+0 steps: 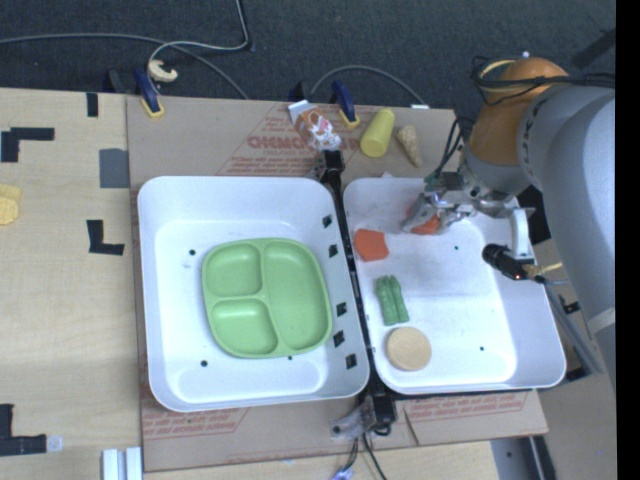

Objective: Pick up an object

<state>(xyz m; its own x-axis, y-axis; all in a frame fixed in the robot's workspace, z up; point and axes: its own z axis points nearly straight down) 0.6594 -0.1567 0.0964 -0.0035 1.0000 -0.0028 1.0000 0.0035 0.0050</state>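
Green block (391,300) in right bin (520,363), long axis running near-to-far

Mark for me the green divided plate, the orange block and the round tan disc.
green divided plate (266,296): camera view, centre where the dividers meet.
orange block (371,245): camera view, middle of its top face.
round tan disc (409,348): camera view, centre of its top.

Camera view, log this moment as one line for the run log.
end effector: over right bin, upper part | at fingertips: small orange-red item, grasp unclear | also in bin: orange block, green piece, tan disc
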